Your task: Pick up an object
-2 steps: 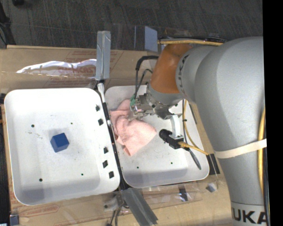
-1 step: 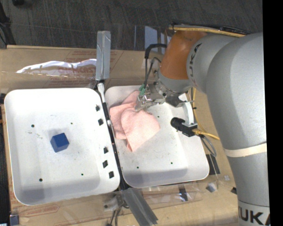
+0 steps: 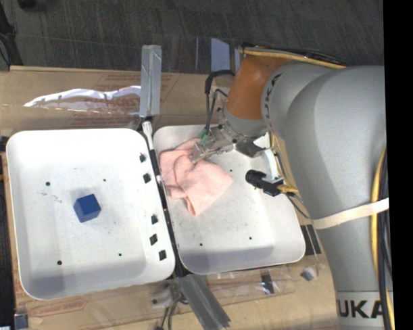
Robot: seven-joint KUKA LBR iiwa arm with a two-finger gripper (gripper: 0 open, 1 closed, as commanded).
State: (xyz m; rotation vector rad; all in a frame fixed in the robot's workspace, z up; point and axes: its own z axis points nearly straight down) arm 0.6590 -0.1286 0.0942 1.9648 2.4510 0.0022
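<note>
Camera view has the gripper (image 3: 204, 149) down at the upper edge of the pink cloth (image 3: 193, 178) in the right bin (image 3: 283, 239) — whether it grips, I cannot tell. Over in the left bin (image 3: 34, 268) — a blue cube (image 3: 87, 207).

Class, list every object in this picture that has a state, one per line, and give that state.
Cloth: crumpled, lying in the right bin, gripper at its upper edge.
Cube: resting flat in the left bin, untouched.
</note>
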